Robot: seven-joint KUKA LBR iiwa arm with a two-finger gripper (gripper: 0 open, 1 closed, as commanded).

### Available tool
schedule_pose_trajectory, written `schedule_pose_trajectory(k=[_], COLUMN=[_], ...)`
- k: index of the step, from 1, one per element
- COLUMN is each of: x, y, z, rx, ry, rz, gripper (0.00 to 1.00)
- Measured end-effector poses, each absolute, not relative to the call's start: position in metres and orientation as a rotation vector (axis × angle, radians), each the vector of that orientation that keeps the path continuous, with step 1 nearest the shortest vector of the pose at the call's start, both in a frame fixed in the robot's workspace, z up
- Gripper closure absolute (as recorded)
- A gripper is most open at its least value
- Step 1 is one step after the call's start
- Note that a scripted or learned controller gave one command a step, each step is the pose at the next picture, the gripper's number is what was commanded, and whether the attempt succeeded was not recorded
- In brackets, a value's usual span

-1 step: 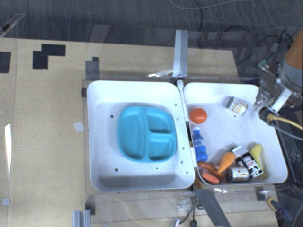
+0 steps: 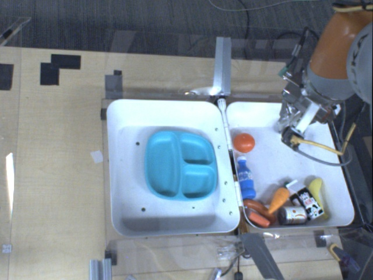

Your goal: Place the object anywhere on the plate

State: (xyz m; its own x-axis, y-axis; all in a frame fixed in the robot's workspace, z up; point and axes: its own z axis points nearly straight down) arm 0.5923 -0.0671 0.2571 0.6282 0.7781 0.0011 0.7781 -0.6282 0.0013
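Observation:
A light blue divided plate (image 2: 179,164) lies in the middle of the left bin (image 2: 125,214). The right bin (image 2: 344,214) holds the loose objects: an orange-red round fruit (image 2: 244,142) near the divider, and below it a blue bottle (image 2: 245,181). A carrot (image 2: 278,199), a red sausage (image 2: 257,213), a dark can (image 2: 293,215), a black-and-white piece (image 2: 307,201) and a yellow banana (image 2: 315,187) sit along the front. My gripper (image 2: 290,118) hangs over the back right part of the right bin, to the right of the round fruit and apart from it.
A metal post (image 2: 222,69) rises behind the divider between the two bins. The arm (image 2: 341,45) with its orange band comes in from the upper right. The bin walls and the divider rim (image 2: 226,150) border the reach between bins.

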Motion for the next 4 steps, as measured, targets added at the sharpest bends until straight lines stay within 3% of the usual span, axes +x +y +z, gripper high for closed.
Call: schedule_pose_trajectory(k=[1,2,3,4], x=[0.62,0.622,0.67,0.603], y=[-0.017,0.021,-0.002,0.031], z=[0.243,0.229,0.259,0.214], rx=[2.762,2.585,2.542,2.472], ry=[1.493,1.784,1.84,1.938], rz=[0.004,0.004,0.007,0.002], gripper=[1.0,1.0,1.0,1.0])
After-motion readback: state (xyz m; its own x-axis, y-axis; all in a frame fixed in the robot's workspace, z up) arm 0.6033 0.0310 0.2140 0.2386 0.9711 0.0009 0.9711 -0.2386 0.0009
